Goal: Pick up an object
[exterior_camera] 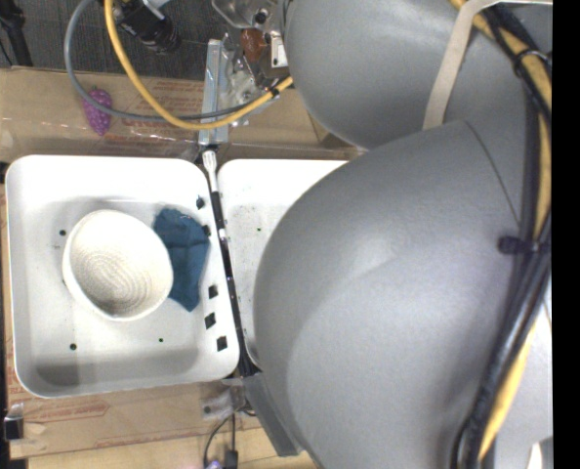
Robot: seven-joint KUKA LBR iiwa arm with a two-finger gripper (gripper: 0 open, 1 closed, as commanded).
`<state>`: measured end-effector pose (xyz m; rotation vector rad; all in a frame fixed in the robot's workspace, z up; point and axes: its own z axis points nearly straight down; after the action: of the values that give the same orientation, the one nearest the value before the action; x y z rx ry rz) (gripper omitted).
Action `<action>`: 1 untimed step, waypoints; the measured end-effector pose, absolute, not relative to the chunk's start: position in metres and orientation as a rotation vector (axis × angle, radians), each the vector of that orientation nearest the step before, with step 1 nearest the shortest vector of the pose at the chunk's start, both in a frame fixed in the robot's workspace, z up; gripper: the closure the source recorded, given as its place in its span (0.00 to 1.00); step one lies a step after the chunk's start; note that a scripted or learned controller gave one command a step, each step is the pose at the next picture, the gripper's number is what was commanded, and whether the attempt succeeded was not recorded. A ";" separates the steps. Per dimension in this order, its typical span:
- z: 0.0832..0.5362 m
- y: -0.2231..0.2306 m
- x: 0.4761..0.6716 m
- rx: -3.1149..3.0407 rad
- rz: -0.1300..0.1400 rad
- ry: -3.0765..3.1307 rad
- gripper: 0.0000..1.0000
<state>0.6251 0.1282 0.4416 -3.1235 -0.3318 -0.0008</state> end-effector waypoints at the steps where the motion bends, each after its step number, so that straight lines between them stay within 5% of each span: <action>1: 0.442 0.126 0.625 -3.125 -0.001 -0.327 0.00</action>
<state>0.6254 0.1263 0.4416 -3.1253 -0.3272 -0.0010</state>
